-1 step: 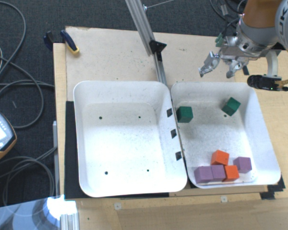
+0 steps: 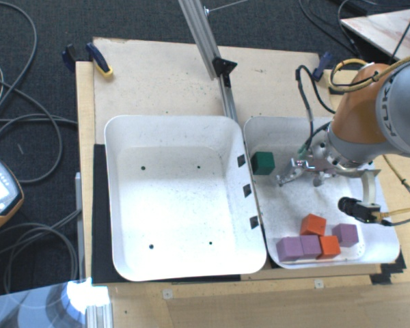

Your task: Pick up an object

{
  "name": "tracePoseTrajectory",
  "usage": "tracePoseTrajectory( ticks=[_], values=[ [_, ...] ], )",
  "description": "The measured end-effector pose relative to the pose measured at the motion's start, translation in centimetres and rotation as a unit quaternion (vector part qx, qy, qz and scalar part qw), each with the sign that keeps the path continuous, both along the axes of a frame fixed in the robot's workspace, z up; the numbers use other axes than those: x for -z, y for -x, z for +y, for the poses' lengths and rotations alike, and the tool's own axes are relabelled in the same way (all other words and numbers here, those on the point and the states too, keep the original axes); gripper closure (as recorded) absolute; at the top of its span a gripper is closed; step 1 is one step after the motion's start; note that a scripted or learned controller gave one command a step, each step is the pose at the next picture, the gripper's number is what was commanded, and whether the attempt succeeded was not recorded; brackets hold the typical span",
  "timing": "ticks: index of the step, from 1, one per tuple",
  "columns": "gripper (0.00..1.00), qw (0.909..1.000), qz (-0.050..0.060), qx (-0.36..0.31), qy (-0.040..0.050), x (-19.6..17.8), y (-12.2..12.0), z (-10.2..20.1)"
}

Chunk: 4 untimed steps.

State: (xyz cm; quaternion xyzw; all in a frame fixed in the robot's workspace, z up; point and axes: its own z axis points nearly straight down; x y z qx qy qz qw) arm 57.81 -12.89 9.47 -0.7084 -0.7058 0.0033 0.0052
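While the gripper [image 2: 294, 171] hangs over the right bin [image 2: 287, 203] (jaw state unclear), the green cube [image 2: 263, 162] lies just left of it.

Hidden and cut-off parts

The grey arm with its orange band [image 2: 369, 108] runs off the right edge and covers the right white bin's far corner behind the gripper [image 2: 292, 171].

- The two bins [image 2: 123, 142] looked like smooth white plastic, speckled with dark flecks.
- The bench [image 2: 164, 74] was pale, matt wood.
- The slanted rail [image 2: 198, 19] was brushed metal.
- The arm [image 2: 369, 108] had a glossy orange band and grey casing.
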Motion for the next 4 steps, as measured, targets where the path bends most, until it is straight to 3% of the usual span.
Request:
tracePoseTrajectory(
  ticks=[1,2,3,4],
  values=[
    [0.0,1.0,-0.006,0.0,0.0017,-6.5,6.0,-2.9],
    [0.0,0.9999,-0.01,-0.004,0.0013,-17.0,9.2,2.6],
    [0.0,0.9999,-0.011,-0.002,0.0027,-31.7,9.7,1.1],
    [0.0,0.9999,-0.011,-0.003,0.0033,-36.7,-1.3,0.0]
  ],
)
